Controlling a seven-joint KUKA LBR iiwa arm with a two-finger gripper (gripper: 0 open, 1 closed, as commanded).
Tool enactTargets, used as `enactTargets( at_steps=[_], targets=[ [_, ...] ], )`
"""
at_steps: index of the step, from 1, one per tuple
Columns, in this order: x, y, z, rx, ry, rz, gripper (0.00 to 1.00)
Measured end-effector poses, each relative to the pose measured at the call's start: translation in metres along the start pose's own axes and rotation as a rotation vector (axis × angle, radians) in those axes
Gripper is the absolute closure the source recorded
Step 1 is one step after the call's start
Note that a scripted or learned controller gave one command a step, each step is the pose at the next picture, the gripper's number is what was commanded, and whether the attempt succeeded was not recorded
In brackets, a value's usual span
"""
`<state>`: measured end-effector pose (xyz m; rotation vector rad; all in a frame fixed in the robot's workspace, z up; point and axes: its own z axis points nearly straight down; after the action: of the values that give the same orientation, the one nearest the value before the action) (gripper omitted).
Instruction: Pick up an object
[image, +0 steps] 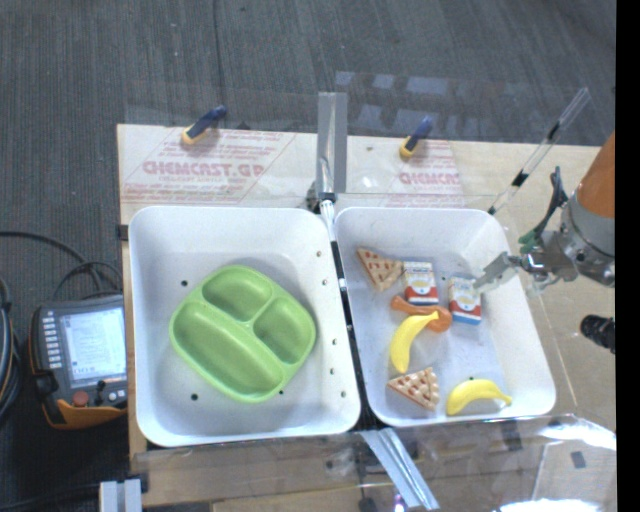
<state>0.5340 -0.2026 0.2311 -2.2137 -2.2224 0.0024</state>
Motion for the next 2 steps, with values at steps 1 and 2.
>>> enactTargets(
  at_steps=[1,2],
  targets=[
    [-0.013,0.025,0.131,-0.006,0.004,-0.044,0.0],
    [0.024,0.043,0.139,-0.017,-0.013,-0.161,0.0]
  ],
)
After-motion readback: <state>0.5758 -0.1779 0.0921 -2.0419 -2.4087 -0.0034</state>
